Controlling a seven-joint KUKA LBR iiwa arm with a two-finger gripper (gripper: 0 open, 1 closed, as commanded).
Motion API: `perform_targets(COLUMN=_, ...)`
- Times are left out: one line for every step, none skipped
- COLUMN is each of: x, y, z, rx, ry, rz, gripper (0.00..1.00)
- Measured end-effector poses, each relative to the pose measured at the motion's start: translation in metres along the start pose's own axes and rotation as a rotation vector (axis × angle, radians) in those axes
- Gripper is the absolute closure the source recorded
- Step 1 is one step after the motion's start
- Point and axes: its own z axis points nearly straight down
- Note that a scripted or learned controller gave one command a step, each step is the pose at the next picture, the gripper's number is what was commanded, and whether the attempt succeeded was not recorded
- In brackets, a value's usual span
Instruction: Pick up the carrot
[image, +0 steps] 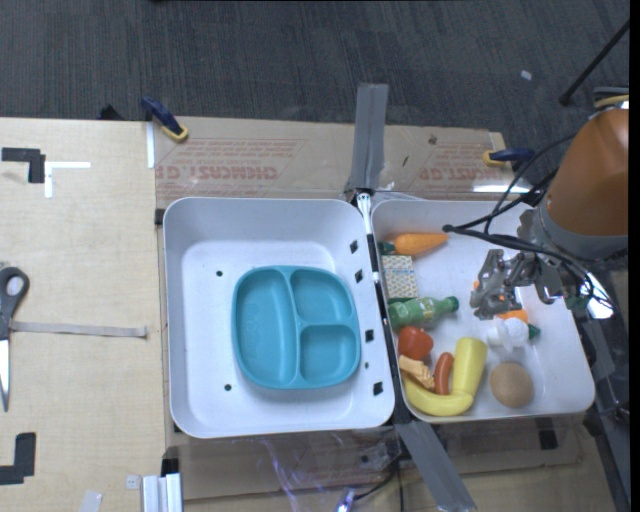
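Your claw (497, 292) hangs over the right bin (570, 395), well apart from the carrot (420, 242); its spread can't be told.

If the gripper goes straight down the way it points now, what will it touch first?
Probably the small white-and-orange toy just below the gripper, though depth is hard to judge. The carrot lies off to the side, out of that line.
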Motion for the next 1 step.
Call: perform_targets(x=-0.0103, y=0.1076, z=-0.0223, rx=0.000, ry=-0.003, rz=0.323, gripper=1.00)
